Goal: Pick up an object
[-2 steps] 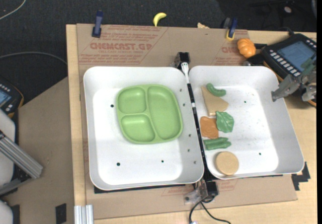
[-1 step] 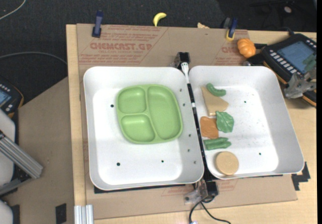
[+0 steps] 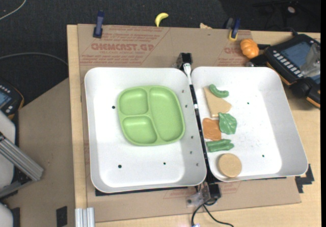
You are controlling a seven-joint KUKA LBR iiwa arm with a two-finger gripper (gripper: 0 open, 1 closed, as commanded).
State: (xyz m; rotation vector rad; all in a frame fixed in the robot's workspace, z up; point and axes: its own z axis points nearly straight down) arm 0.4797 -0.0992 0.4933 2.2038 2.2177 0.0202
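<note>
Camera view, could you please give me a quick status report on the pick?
Nothing picked yet. Toy food pieces clustered along right bin's left wall: round cookie nearest front. Green divided plate sits in left bin.

Black controller (image 3: pixel 298 60) at right and grey rail (image 3: pixel 18 162) at left run off-frame

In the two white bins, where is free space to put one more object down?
The right bin is bare from its right wall to the leaf and round disc; its left edge is crowded. In the left bin, bare strips surround the green tray.
</note>
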